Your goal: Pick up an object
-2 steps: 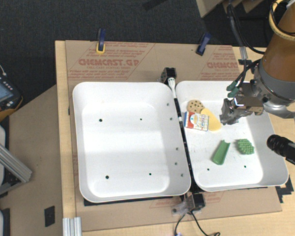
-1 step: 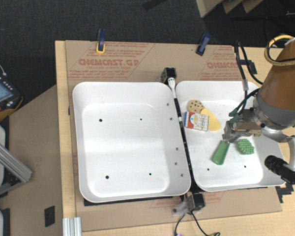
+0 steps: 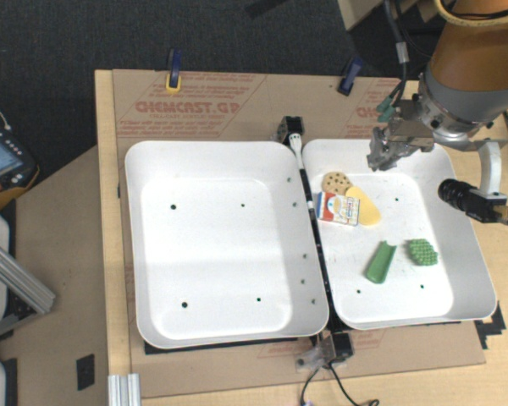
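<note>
The gripper (image 3: 384, 161) hangs over the right bin (image 3: 457, 307); its state is unclear. The green block (image 3: 379, 262) lies lengthwise, tilted right.

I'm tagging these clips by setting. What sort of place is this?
Most likely a robotics lab test bench: a robot arm hangs over two white bins clamped to a cardboard sheet, and toy items, such as a cookie, sit in the right bin.

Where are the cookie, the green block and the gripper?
cookie (image 3: 335, 181), camera view, middle of its top face
green block (image 3: 379, 262), camera view, middle of its long side
gripper (image 3: 383, 161), camera view, between its fingertips
</note>
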Action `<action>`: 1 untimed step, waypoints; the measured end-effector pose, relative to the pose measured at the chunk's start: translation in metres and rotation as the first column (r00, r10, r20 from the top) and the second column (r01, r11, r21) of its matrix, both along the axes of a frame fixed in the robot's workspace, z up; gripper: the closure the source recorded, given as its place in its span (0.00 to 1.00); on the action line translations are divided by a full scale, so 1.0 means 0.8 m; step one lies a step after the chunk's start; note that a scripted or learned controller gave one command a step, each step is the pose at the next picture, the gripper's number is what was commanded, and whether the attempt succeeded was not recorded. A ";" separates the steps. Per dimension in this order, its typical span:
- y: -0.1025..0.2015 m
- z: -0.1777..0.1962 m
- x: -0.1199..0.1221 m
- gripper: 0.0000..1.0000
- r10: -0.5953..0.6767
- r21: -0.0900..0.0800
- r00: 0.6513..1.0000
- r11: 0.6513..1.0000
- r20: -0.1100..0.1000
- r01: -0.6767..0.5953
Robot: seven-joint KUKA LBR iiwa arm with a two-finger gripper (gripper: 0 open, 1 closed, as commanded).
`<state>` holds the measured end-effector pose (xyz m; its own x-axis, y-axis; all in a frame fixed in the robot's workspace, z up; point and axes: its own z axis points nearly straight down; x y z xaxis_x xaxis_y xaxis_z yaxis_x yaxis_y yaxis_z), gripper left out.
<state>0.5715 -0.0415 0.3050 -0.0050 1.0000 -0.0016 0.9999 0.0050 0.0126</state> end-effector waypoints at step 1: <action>-0.062 -0.072 -0.046 1.00 -0.010 0.002 1.000 1.000 -0.018 0.010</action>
